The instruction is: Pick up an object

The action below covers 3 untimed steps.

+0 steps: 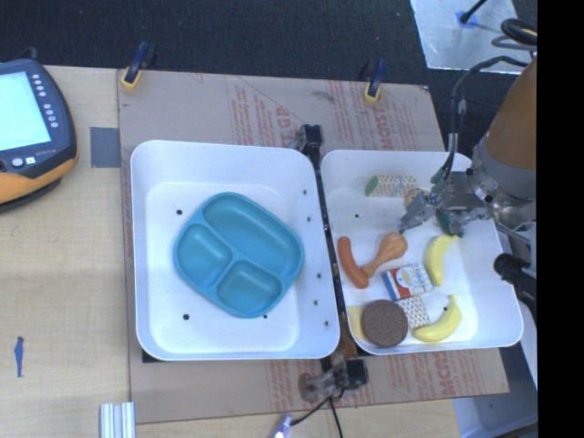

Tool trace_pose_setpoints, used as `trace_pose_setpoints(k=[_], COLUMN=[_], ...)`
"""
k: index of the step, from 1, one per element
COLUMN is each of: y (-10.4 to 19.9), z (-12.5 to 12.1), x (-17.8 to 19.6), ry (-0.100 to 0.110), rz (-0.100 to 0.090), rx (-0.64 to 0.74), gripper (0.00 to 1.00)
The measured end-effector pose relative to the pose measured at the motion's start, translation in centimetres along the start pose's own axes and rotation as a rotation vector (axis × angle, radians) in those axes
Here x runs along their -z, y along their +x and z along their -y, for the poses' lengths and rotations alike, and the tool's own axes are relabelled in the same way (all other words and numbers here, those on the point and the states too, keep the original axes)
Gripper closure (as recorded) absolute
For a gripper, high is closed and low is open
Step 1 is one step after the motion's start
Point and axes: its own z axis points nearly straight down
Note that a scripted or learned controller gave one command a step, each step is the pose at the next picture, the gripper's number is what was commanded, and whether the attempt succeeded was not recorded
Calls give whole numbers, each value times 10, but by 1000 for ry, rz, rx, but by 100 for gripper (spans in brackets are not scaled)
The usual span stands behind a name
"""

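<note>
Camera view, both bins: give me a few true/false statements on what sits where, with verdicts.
1. The blue divided plate lies in the left bin. True.
2. Two bananas lie in the right bin. True: one banana above the other banana.
3. The sausage lies on the blue plate. False: it is in the right bin, beside the drumstick.
4. The gripper is over the left bin. False: it is over the right bin.

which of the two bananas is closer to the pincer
The upper banana, lying just below the pincer. The other banana sits at the bin's bottom edge beside the brown cookie.
</note>
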Motion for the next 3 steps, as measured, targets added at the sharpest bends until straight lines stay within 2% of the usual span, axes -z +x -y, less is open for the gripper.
trace_pose_setpoints(k=[1, 2, 3], y=[-1, 3, 2], z=[-47, -28, -28], x=[-112, -143, -133], ry=[2, 1, 3], rz=[2, 1, 3], rx=[2, 1, 5], gripper=[0, 0, 100])
